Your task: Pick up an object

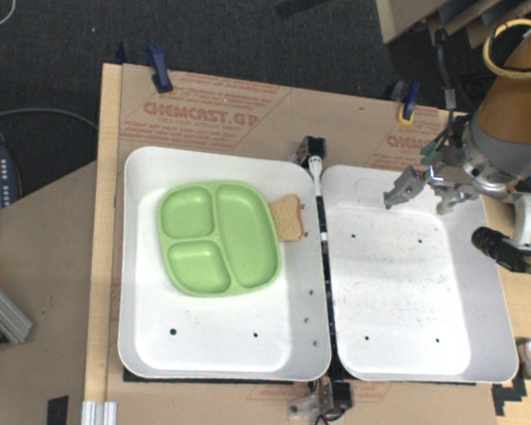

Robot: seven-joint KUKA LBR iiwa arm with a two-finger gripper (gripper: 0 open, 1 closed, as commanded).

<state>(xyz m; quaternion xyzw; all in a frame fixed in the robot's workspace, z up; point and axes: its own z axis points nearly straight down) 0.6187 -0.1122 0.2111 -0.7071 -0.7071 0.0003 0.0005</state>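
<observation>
A: What colour is the divided plastic plate [220, 238]?

B: Light green all over, in the glossy white left bin [142, 307]. The flat cracker-like piece [288, 219] beside it is tan with a speckled face.

A: And the white right bin [405, 316]?

B: White as well, peppered with fine dark specks and a few black dots.

A: The board [220, 108] underneath?

B: Pale brown cardboard with red printed lettering, and blue clamps [158, 68] at its far edge.

A: The arm [525, 74]?

B: Grey with an orange band; its metal gripper [428, 191] is silver-grey.
</observation>
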